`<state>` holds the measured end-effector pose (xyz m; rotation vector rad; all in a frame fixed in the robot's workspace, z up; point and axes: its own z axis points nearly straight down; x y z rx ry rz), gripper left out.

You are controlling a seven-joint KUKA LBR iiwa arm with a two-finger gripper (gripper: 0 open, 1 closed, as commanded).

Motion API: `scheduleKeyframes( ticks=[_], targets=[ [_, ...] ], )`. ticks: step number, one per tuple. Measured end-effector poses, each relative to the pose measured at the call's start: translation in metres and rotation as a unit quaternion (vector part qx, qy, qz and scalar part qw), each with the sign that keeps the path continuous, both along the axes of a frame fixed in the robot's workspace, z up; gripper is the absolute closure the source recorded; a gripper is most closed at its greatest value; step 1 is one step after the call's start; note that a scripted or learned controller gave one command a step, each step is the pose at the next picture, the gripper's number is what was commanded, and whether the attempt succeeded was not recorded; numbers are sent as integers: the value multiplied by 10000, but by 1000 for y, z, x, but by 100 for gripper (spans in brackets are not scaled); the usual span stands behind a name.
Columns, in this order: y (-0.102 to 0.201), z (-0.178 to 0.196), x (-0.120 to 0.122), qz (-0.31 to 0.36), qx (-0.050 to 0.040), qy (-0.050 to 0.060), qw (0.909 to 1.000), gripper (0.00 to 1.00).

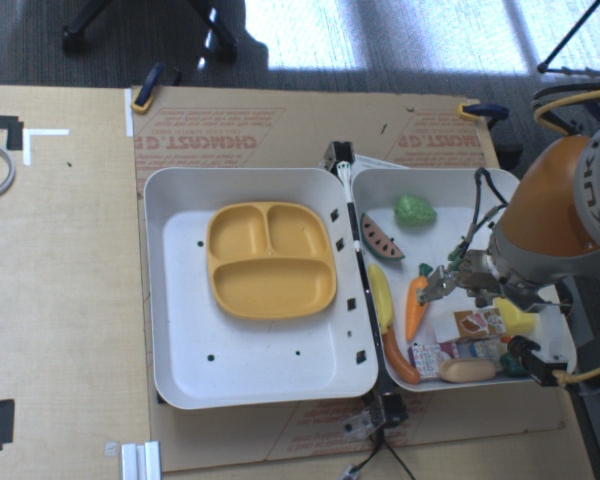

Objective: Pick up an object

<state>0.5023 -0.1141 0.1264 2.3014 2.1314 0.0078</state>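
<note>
The right bin (448, 230) holds several toy foods: a green leafy piece (415, 210), a watermelon slice (381, 239), a yellow banana (380, 293), an orange carrot (415, 309), a reddish sausage (400, 360), a bread roll (466, 370) and printed packets (477, 324). My gripper (438, 282) hangs low over the middle of this bin, just right of the carrot's top end and above the packets. I see nothing clearly held by it. The grey and orange arm (550, 218) covers the bin's right side.
The left bin (180, 308) holds a yellow divided plate (271, 259). A black clip (339, 154) sits at the far end of the wall between the bins. Cables (480, 208) trail from the arm over the right bin. Cardboard (210, 133) lies under both bins.
</note>
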Motion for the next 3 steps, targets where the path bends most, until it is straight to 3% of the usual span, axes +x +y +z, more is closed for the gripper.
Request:
scheduleKeyframes(
  ticks=[1,2,3],
  targets=[
    [22,-34,13,-6,3,38,10000,0],
    [22,-25,14,-16,5,31,10000,100],
    [61,134,-24,662,-9,26,9978,100]
  ],
)
